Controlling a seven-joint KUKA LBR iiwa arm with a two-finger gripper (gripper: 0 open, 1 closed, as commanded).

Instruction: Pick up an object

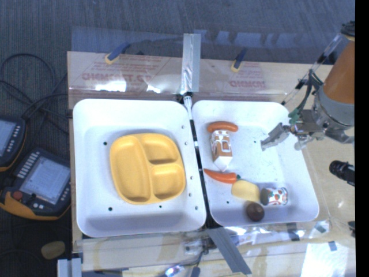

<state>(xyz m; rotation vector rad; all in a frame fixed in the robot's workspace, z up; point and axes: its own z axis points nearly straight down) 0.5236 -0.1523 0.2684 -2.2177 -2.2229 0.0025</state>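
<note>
The gripper [283, 135] hovers open and empty over the right bin's [300, 172] right edge; the carton [221, 148] (nearest, mid-bin) suits a straight descent, fingers astride.

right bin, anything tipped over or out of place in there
The milk carton lies on its side in the right bin, and the small can near the front also looks tipped. Nothing looks spilled or broken; the yellow tray sits flat in the left bin.

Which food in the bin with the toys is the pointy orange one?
The carrot. It lies in the right bin, long and orange, tapering to a point with a green end. The hot dog above is rounded at both ends.
</note>
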